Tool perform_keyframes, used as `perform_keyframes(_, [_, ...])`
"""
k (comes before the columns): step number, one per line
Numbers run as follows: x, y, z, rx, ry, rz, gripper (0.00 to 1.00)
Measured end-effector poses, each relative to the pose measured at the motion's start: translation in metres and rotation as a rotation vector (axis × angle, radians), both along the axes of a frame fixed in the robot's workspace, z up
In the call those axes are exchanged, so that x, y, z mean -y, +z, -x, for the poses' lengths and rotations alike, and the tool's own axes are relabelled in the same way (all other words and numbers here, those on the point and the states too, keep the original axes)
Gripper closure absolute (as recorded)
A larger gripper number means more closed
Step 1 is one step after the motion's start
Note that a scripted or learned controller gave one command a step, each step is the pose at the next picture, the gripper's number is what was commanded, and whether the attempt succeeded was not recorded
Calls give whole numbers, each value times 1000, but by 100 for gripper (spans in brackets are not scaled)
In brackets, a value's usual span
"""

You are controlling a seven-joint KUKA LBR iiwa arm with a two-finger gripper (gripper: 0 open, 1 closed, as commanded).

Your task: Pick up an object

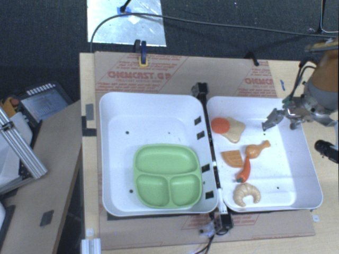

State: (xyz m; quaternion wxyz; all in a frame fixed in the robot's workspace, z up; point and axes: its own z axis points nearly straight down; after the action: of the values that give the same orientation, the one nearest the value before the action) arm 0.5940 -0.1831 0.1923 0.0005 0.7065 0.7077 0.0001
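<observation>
Overhead slanted view of a surface [175,70] covered w/ brown printed cardboard, carrying two shallow white bins side by side.

Left bin [114,110]: holds a pale green divided plate [167,174], three compartments, sitting toward the near-right part of the bin, flat.

Right bin [304,181]: holds several small toy food items, grouped in its left half. At the far left, a cream-coloured flat piece w/ a red-orange round top [228,127]. Below it, an orange wedge-shaped piece [232,157]. Just right of that, an orange-tan drumstick-like piece [257,148]. A thin red-orange carrot-like piece [244,169] runs down from between them, touching or nearly touching the wedge. Nearest the front edge, a tan croissant shape [247,193], apart from the others.

Grey arm [324,86] w/ orange band enters from the right, over the far-right part of the right bin. Its tool [272,120] points left toward the items, over bare bin floor, right of the cream piece and above the drumstick piece, touching neither. Nothing seen between its fingers; whether they are spread or closed, can't tell at this res.

Around the surface: dark carpet-like floor [42,30], a shiny metal sheet [143,12] at top, cables, a small grey device [45,102] at left.
</observation>
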Motion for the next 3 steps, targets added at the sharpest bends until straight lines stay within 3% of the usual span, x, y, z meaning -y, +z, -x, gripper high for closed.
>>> perform_keyframes(2, [-3, -109, -2, -1, 0, -1, 0])
perform_keyframes(3, [-2, -97, -3, 3, -1, 1, 100])
